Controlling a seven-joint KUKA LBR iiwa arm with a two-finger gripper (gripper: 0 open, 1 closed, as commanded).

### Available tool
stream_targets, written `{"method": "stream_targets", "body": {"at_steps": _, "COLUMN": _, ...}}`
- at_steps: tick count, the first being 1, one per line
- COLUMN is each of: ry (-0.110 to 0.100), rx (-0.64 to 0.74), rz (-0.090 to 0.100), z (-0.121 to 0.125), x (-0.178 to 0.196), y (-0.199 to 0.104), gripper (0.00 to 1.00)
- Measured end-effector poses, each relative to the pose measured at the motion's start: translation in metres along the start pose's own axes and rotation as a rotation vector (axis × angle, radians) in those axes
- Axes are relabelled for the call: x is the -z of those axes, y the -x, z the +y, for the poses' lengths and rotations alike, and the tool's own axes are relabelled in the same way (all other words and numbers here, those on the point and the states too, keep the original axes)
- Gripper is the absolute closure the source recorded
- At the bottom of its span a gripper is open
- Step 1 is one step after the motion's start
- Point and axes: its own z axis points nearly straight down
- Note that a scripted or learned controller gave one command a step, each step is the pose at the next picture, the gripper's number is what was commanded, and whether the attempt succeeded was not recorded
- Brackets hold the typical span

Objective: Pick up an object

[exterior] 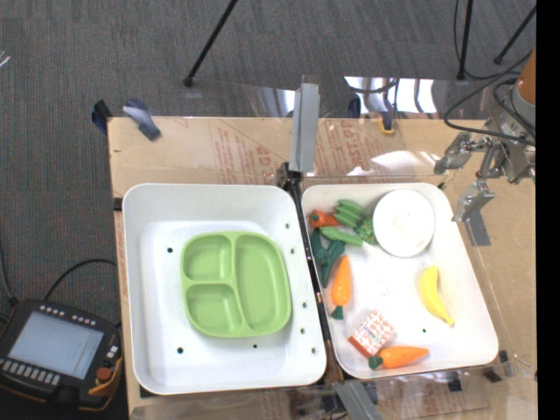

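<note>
The gripper (477,201) hangs over the top right corner of the right bin (477,300); I cannot tell how it is set. Inside that bin, the toy banana (433,295) lies just below the white plate (403,222), near two carrots.

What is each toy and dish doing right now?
Green tray: flat in left bin, nothing in it.
White bowl: upside down in right bin.
Banana: lying loose.
Two carrots: lying flat, apart.
Small box: lying by the lower carrot.
Gripper: above the right bin's edge.
</note>
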Motion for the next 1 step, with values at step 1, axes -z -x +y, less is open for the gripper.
{"method": "stream_targets", "body": {"at_steps": 1, "ry": 0.007, "rx": 0.180, "rz": 0.013, "z": -0.0027, "x": -0.1288, "y": -0.0612, "gripper": 0.00}}
